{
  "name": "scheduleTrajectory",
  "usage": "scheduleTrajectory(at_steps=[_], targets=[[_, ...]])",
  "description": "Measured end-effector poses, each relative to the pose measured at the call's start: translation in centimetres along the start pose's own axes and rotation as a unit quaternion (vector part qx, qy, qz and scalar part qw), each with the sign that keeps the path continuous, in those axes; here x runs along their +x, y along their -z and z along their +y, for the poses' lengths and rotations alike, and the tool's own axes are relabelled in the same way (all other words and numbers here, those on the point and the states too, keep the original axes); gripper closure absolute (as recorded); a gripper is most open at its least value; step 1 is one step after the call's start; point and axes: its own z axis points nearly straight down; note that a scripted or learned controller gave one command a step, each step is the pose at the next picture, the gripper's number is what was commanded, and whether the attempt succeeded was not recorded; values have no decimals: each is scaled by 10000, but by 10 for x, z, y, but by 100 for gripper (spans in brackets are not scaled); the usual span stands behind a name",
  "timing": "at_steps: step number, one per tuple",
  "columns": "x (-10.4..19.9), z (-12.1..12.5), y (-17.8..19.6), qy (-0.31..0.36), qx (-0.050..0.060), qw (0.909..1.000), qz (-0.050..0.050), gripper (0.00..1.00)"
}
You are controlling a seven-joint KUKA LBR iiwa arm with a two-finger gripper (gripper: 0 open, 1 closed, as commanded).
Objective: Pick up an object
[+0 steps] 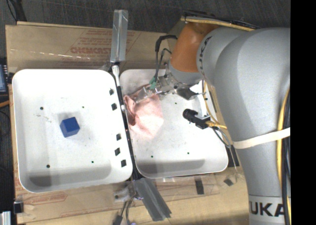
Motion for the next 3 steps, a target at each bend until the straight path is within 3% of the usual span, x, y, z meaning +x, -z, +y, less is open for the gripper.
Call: scheduleTrajectory(at_steps=[1,2,3], targets=[[0,0,10,19,7,10000,0,100],[15,17,109,477,-15,9989,-10,100],[-15,10,147,-749,-10,9972,-10,100]])
